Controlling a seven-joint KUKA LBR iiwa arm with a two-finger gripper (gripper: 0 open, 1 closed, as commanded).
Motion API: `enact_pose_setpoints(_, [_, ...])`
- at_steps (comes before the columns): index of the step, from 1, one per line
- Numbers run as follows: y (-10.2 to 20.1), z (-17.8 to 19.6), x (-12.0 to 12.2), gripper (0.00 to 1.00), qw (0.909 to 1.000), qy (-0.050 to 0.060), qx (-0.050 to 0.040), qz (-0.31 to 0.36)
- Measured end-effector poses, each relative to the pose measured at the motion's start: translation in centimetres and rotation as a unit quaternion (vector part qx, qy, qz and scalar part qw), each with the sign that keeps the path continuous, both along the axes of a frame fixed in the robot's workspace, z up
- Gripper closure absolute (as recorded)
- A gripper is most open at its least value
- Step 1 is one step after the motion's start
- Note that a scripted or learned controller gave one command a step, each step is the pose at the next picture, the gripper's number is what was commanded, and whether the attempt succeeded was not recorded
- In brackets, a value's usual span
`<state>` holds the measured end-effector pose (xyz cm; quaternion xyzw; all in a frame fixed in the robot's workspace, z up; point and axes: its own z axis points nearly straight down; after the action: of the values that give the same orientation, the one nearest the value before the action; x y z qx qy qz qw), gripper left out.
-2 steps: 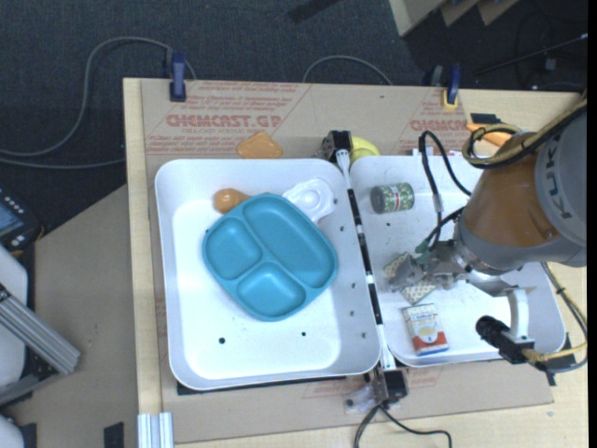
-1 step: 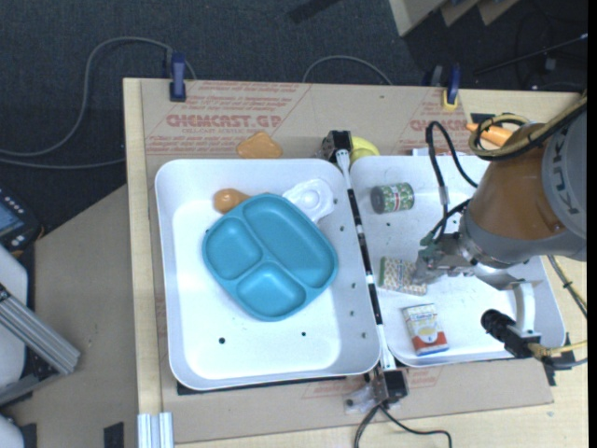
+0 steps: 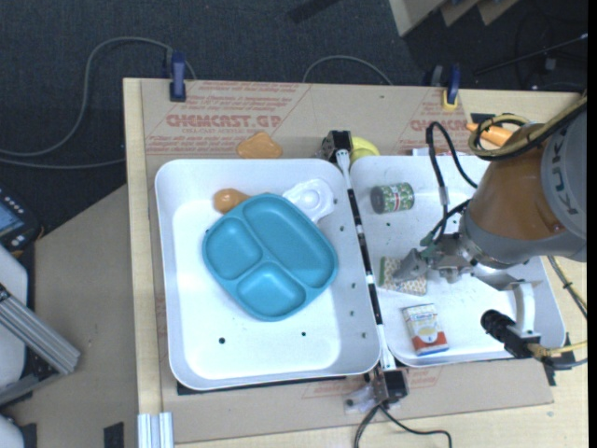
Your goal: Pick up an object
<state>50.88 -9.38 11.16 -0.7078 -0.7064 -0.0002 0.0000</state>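
1. the arm is down in the right bin (image 3: 550, 315) now, gripper (image 3: 431, 261) low over a flat patterned packet (image 3: 403, 274) near that bin's left wall.
2. whether the gripper has closed on anything, i cannot tell; the wrist hides that end, and the packet looks flat on the bin floor.
3. so my read is that nothing is lifted yet. the grasp and the lift are both left to do.
4. the count in the right bin: one packet, one small can (image 3: 393, 197) lying on its side towards the back, one small red-and-white box (image 3: 425, 329) at the front.
5. in the left bin (image 3: 187, 325): one blue divided plate (image 3: 270, 255), one orange piece (image 3: 229, 199) and one white piece (image 3: 311, 197) behind it.
6. behind the bins: one orange lump (image 3: 259, 145) on the board, one yellow thing (image 3: 363, 147) by the divider.
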Motion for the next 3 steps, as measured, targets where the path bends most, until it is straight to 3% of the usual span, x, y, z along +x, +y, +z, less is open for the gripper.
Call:
enact_pose_setpoints(1, [-0.1, -2.5, 1.1, 0.00, 1.0000, 0.000, 0.0023, 0.002])
enact_pose_setpoints(2, [-0.3, -1.2, 1.4, 1.00, 1.0000, -0.006, -0.0011, 0.001])
enact_pose_setpoints(3, [-0.3, -1.3, 1.3, 0.00, 1.0000, -0.006, -0.0013, 0.000])
